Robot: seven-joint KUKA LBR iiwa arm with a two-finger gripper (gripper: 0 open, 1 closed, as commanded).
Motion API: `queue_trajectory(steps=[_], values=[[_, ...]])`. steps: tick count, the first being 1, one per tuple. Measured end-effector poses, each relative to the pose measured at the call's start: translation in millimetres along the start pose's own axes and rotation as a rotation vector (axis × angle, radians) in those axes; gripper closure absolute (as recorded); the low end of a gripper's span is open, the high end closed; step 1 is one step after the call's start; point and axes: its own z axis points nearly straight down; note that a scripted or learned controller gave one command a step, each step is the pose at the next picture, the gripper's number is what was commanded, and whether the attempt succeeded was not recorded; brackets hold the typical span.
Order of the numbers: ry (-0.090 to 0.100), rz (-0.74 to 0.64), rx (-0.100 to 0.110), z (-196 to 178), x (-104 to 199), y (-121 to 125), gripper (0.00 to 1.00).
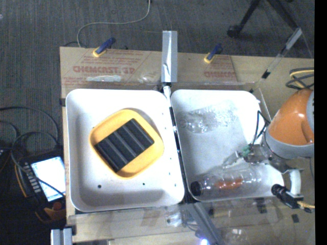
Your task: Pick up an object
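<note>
Lying on its side along the near wall of the right-hand shallow white bin (204,98), at roughly 6 o'clock in that bin, is a clear plastic bottle with a dark cap and an orange-tinted middle (230,182). Its cap points toward 9 o'clock, and its body runs toward 3 o'clock. A second clear crumpled plastic item (209,119) rests near 12 o'clock in the same bin, well apart from the bottle.

At 3 o'clock of this bin, the grey arm with the orange band (294,126) reaches over the bin wall. The two-finger gripper (249,154) sits just above the bottle's right half, near it; contact cannot be confirmed. Whether the jaws are apart or together cannot be told from this view.

The left-hand shallow white bin (82,188) holds one rounded yellow plastic tray with a dark ribbed insert (126,143), set at its centre and turned at a slant.

Both bins stand on a brown cardboard sheet (117,68). Two blue-and-yellow clamps (103,46) grip the sheet's far edge at 12 o'clock.
</note>
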Motion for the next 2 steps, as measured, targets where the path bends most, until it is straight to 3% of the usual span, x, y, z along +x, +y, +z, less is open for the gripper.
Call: queue_trajectory(steps=[1,2], values=[[-0.006,0.163,-0.013,3,12,76,0.0],[-0.011,0.082,-0.003,5,64,167,0.0]])
